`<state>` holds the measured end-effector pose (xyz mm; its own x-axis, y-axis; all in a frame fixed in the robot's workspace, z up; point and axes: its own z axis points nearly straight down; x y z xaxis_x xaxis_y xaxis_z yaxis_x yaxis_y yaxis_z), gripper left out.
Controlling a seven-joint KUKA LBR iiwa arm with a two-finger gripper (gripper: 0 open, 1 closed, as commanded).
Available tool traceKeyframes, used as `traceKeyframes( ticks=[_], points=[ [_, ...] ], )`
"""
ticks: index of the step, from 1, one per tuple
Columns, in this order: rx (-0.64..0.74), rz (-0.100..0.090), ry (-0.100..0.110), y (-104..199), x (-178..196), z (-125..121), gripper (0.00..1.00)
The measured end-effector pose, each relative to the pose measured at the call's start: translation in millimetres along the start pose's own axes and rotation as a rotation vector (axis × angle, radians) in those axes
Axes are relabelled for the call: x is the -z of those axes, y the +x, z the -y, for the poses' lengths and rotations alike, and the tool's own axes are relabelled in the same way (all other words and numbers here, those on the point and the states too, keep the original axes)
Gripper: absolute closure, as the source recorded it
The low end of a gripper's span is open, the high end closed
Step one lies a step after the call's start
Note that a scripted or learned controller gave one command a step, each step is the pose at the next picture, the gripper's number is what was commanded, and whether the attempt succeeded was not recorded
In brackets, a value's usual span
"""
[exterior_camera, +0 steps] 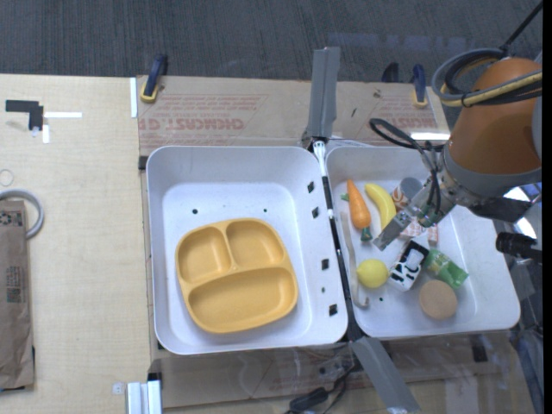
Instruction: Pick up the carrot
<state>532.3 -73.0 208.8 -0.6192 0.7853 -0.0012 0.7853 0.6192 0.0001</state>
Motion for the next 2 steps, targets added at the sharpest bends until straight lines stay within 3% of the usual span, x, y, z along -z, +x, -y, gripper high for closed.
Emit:
traceKeyframes(
  ticks=[1,2],
  points=[
    [0.145,-0.002,0.001,45.4,-5.6,33.9,0.00],
    [0.346,0.001,-0.001,-34.3,-17.3,-14.3,0.00]
  ],
)
